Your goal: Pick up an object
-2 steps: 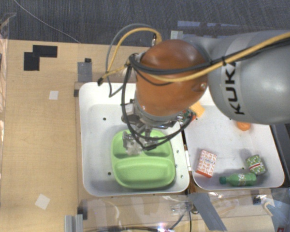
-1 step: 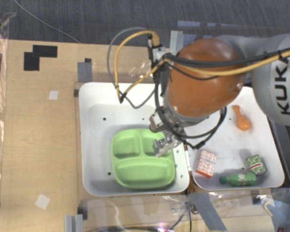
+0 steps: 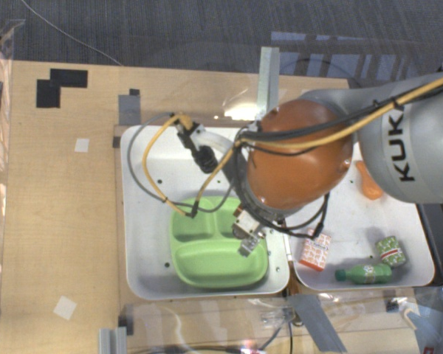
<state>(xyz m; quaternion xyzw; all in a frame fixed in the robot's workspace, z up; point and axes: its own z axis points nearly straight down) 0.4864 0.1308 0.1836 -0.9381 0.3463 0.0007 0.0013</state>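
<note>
Green tray (image 3: pixel 207 260) lies directly under the claw (image 3: pixel 247 243); left bin (image 3: pixel 144 220).

Robotics lab: KUKA arm (image 3: pixel 399 146), wooden bench (image 3: pixel 59 220) w/ white bins (image 3: pixel 144 271).

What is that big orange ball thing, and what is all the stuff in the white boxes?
That orange ball is part of a grey robot arm, a machine that tries to pick things up. The camera sits above the bench and looks down at a slant, and the arm reaches in from the right side of the picture. Yellow and black cables run along it. Its metal grasping end hangs low over a green plastic tray with compartments, which lies in the left white bin. I cannot tell whether it holds anything. In the right white bin lie a green plastic bottle, a small red and white box, a small green can and something orange, partly hidden by the arm.
</note>
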